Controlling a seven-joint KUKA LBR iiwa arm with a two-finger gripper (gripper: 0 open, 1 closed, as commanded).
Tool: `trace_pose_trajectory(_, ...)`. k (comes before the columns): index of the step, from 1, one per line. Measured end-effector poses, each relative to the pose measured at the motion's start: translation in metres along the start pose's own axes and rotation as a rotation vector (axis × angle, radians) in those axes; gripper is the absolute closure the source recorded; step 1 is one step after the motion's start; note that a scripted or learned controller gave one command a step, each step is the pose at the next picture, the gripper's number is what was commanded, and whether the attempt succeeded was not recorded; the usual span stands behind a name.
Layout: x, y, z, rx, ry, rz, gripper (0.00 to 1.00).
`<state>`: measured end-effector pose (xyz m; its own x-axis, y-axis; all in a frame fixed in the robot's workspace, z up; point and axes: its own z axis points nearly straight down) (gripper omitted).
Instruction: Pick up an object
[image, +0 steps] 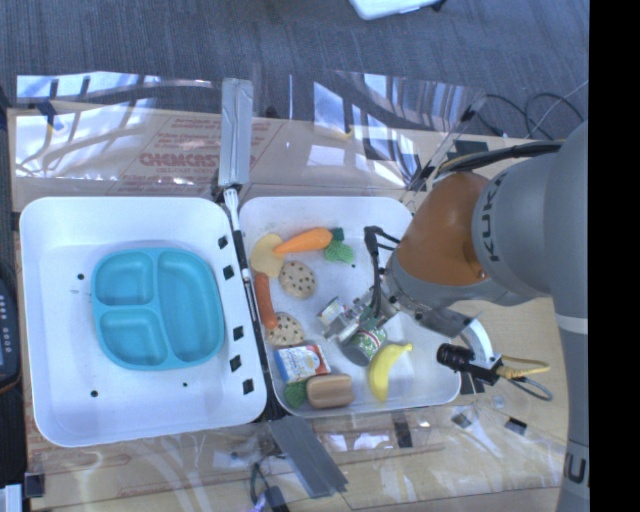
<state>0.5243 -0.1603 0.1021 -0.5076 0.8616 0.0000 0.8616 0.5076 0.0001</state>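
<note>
Jaws sat low in the right bin (425, 215), beside a small can (366, 343) near the banana (387, 366); whether spread or pinching, I could not tell. Likely placed for a grasp.

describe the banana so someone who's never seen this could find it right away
Start at the right-hand white bin, the one crowded with toy food beside the bin holding the blue divided tray. Go to its lower right area, just below the gripper and a small can. The banana is the plain yellow curved piece there.
</note>
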Motion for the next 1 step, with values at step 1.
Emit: trace_pose_trajectory(1, 0.0606, 0.0919, -0.0921, -0.004, 0.000, 0.098, 1.00)
